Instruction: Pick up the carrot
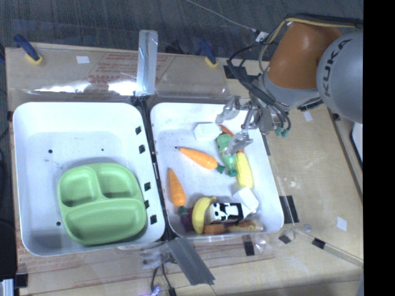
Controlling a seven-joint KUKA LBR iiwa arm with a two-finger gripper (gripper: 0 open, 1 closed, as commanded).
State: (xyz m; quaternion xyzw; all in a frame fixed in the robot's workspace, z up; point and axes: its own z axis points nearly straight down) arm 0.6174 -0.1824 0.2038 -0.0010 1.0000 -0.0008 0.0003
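Hovering over the right bin [162, 165]'s upper right part: gripper [242, 127], finger state impossible to tell. Lying down-left of it, mid-bin: carrot [198, 157], long axis running left-right, slightly tilted. Resting lower left, near the wall: second carrot [176, 188].

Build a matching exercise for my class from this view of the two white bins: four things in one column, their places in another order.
1. green divided plastic tray
2. orange carrot with green top
3. yellow corn cob
4. black-and-white cow-patterned block

a. right bin, right side
b. left bin
c. right bin, front edge
d. right bin, middle

Pairs: 1-b, 2-d, 3-a, 4-c
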